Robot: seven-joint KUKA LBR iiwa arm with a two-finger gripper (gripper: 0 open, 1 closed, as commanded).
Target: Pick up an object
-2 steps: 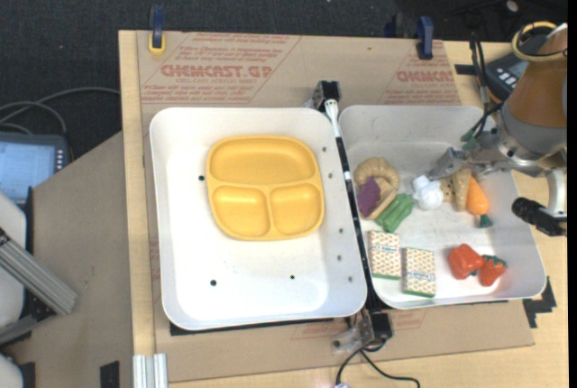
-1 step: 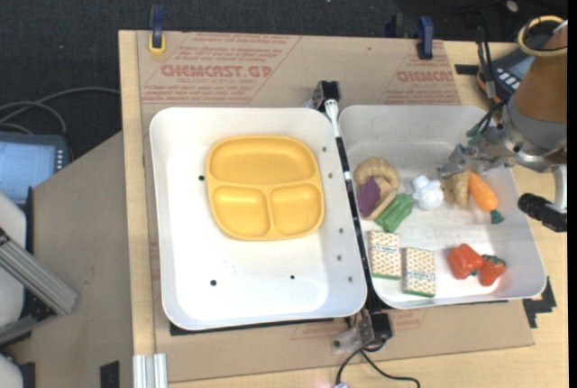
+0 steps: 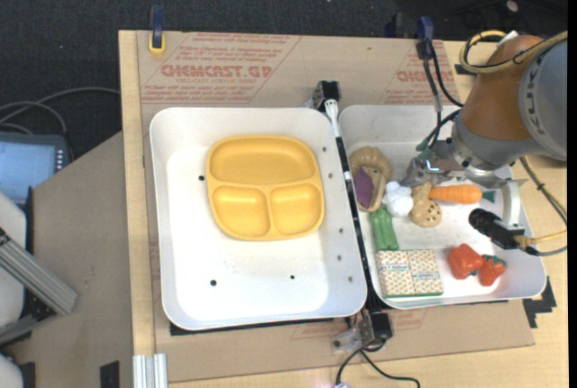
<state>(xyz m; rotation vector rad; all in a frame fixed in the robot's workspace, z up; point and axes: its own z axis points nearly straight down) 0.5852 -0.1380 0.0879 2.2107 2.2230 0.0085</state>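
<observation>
- Camera view: claw (image 3: pixel 431 170) is low over the right bin (image 3: pixel 379 115), near its middle, w/ the grey wrist and orange band just behind it toward pic's right.
- Claw opening: cannot tell, the wrist covers it from above. Nothing is seen held in it.
- Orange carrot (image 3: pixel 455 193) lies just beside the claw, on its lower-right side in the pic; touching or not, cannot tell.
- Tan cookie (image 3: pixel 425 213) is just below the claw, and the white ball (image 3: pixel 395 193) is near it to the lower left.
- Purple piece (image 3: pixel 364 189) is further left of the claw.
- Green piece (image 3: pixel 385 231), cracker box (image 3: pixel 410 273) and red pepper (image 3: pixel 469 261) are well below the claw, nearer the pic's bottom.
- Yellow plate (image 3: pixel 266 186) w/ 3 compartments is well apart to the left, in the left bin (image 3: pixel 171 197).
</observation>
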